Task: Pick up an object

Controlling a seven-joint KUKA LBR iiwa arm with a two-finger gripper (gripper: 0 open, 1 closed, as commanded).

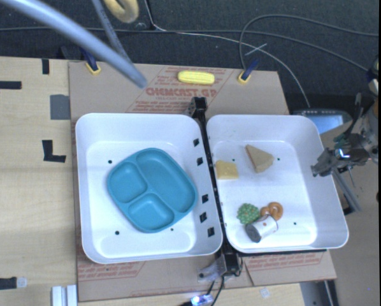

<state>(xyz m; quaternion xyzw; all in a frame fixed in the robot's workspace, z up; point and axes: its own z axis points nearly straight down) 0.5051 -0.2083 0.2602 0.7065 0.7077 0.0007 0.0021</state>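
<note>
- Left bin [92,171]: white and shallow, holding a blue three-compartment tray [151,189] set at a slant
- Surface behind the bins: a yellow corn-like piece [195,78] on brown cardboard [171,91]
- Right bin [318,171]: a pale yellow cheese block [227,169] by the divider, a tan wedge [260,158] just beside it; near the front wall a green broccoli piece [247,213], an orange ring [274,210] and a grey-and-white cylinder [260,228], clustered
- Tool [334,161]: over the right bin's right rim; whether apart or together cannot be told
</note>
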